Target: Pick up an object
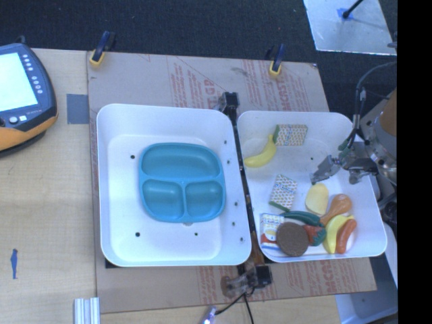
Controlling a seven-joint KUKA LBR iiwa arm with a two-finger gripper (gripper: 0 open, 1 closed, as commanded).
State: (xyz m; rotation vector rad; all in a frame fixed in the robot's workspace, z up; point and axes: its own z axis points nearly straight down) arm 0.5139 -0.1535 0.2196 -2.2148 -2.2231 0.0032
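Since no one object is named, any of the toys in the right bin (378, 248) will serve, and the nearest to the gripper (335, 168) is the pale yellow piece (316, 198), lying just below it at about five o'clock of the bin's middle. Beside it, toward four o'clock, sit an orange piece (337, 206), a sausage (347, 235) and a yellow strip (333, 233); a green pod (302, 217), a brown disc (293, 239) and a small carton (271, 223) crowd the six o'clock corner. A patterned packet (283, 190) lies at the centre, a banana (262, 154) at ten o'clock, another packet (291, 135) at twelve.

The gripper hangs over bare floor at three o'clock, holding nothing; whether its jaws stand wide or narrow I cannot tell. To do this well, I would choose a piece standing clear of its neighbours, the banana or the central packet, centre over it, then descend straight. The crowded corner risks catching two things or nudging them aside.

The left bin (108, 181) holds a blue tray (181, 181).
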